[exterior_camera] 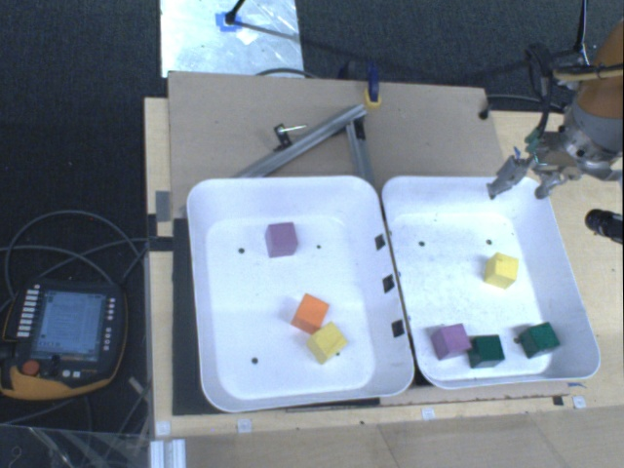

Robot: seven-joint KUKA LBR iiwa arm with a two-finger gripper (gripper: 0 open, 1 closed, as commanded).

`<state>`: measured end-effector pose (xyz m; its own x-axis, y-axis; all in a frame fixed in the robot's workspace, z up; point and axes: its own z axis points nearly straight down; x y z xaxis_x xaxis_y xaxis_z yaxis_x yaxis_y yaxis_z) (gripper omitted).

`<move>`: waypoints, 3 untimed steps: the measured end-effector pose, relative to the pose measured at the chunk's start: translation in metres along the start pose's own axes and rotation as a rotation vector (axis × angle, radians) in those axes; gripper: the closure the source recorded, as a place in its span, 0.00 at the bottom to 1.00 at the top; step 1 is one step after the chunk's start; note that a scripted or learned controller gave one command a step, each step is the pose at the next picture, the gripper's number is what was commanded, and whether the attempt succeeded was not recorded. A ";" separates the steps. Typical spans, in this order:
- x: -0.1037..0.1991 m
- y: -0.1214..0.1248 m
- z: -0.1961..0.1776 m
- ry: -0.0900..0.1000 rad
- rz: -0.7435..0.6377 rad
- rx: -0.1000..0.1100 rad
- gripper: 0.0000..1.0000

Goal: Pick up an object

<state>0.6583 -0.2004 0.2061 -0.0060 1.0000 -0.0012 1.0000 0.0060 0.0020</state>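
My gripper [524, 181] hangs over the far right corner of the right bin [556, 224], fingers spread open with nothing between them. In that bin a yellow cube [501, 269] lies below the gripper, well apart from it. Along the bin's near edge sit a purple cube [450, 339] and two dark green cubes [486, 350] [537, 338]. The left bin [210, 261] holds a purple cube [281, 239], an orange cube [310, 312] and a yellow cube [327, 342] touching the orange one.
A metal bar frame [312, 136] lies on the cardboard behind the bins. A teach pendant [60, 334] with cables rests off the bench at left. Black cables run behind the arm at upper right.
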 end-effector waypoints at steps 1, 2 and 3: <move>0.000 0.000 0.000 -0.001 0.001 0.000 0.00; 0.005 0.002 0.061 0.001 0.000 0.004 0.00; 0.005 0.002 0.112 0.001 0.000 0.004 0.00</move>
<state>0.6602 -0.1956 0.0938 -0.0061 1.0000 -0.0006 1.0000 0.0061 -0.0017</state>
